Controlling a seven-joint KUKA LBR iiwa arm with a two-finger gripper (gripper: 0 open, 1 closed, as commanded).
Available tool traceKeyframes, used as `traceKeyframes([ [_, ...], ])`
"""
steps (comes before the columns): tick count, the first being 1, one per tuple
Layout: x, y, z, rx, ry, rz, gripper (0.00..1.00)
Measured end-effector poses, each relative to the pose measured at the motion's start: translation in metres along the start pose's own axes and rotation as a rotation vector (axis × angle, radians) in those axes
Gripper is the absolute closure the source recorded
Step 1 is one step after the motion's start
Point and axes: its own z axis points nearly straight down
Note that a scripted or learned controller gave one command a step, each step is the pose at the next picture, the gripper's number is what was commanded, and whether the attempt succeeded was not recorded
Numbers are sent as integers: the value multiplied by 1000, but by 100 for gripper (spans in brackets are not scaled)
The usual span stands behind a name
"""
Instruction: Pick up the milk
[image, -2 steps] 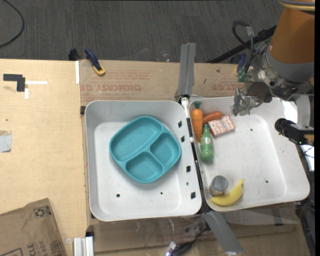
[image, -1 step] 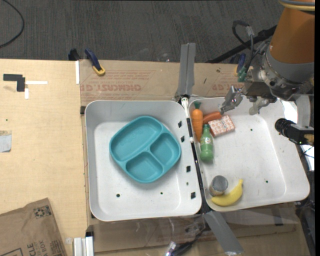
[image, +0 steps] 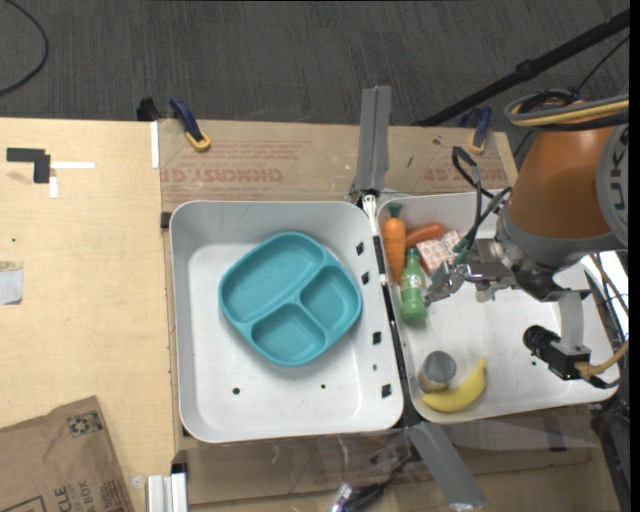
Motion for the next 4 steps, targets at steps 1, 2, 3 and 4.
traceKeyframes([
  [1,-16,-38,24,-1,1,-322,0],
  [2,-59,7,104,-14,-5,-310,0],
  [3,-59,7,104,-14,-5,-310,0],
  [4,-14,47,23,-3,-1,-291,0],
])
